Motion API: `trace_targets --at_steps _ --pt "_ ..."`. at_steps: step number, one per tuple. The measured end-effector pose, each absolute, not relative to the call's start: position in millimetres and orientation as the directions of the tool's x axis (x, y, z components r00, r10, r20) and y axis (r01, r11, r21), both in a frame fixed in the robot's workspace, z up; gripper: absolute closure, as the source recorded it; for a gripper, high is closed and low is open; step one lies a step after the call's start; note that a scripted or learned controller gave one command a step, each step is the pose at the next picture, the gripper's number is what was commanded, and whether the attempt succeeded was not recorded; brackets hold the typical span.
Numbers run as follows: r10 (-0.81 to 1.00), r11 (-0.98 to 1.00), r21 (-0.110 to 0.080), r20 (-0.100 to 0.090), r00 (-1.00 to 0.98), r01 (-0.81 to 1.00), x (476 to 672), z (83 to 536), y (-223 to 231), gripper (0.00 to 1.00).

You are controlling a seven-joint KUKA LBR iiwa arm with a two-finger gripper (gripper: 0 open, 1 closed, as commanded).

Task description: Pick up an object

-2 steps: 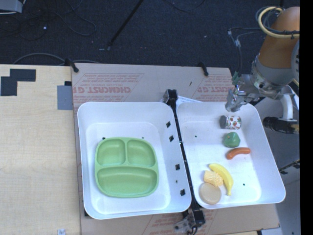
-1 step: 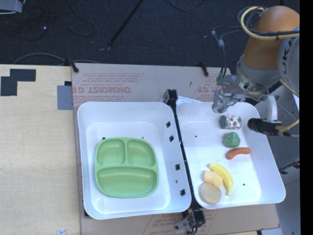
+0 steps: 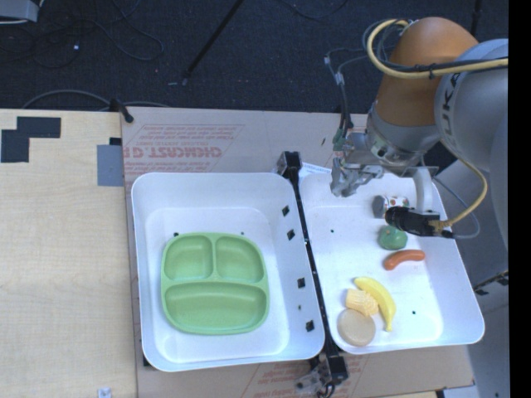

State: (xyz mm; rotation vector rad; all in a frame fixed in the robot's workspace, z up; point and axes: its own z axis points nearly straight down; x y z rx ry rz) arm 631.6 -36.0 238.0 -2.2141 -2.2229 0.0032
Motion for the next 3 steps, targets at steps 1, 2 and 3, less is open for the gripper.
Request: trace_targets --at_steps 1,2,3 --pt "1.000 0.003 -0.005 0.001 -0.003 1.000 620.3 230 12 1.00" --pt "1.000 0.003 -0.005 0.001 -0.003 1.000 615.6 227 55 1.00" --pt "1.000 0.004 -0.002 0.000 -0.004 1.000 623.9 218 106 1.00"
